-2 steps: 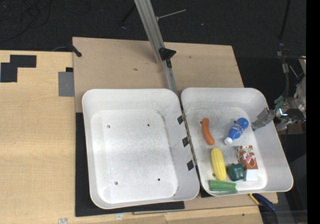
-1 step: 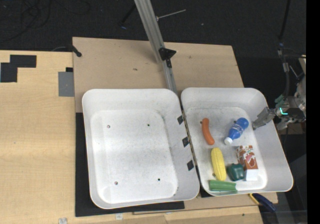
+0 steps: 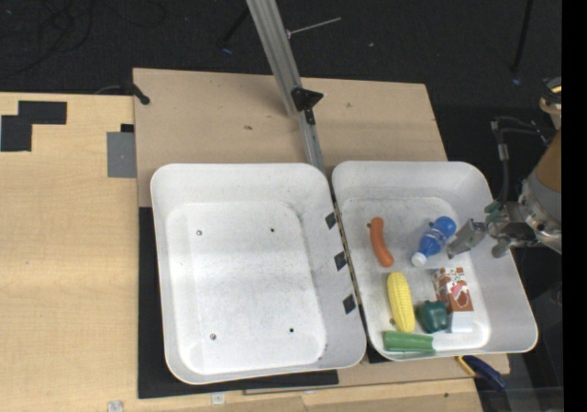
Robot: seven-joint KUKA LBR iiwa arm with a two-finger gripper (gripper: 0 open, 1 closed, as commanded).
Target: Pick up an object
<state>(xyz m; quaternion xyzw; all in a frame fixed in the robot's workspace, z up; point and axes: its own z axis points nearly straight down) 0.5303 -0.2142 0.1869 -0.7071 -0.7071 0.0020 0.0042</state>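
Note:
The right bin [image 3: 477, 183] holds several small items. An orange-red sausage [image 3: 381, 242] lies near its left wall, and a blue bottle [image 3: 437, 238] with a white cap lies at its centre. Toward the front are a yellow corn cob [image 3: 400, 300], a dark green block [image 3: 433, 317], a green cucumber [image 3: 408, 341] and a red and white carton [image 3: 456, 292]. My gripper [image 3: 483, 240] hovers over the bin's right side, just right of the blue bottle. It is open, and nothing sits between its fingers [image 3: 465, 238].
The left bin [image 3: 183, 185] adjoins the right one, with black clips along the shared wall. A slanted aluminium rail [image 3: 275, 43] rises behind the bins. The wooden bench [image 3: 64, 245] extends to the left, and the arm enters from the right edge.

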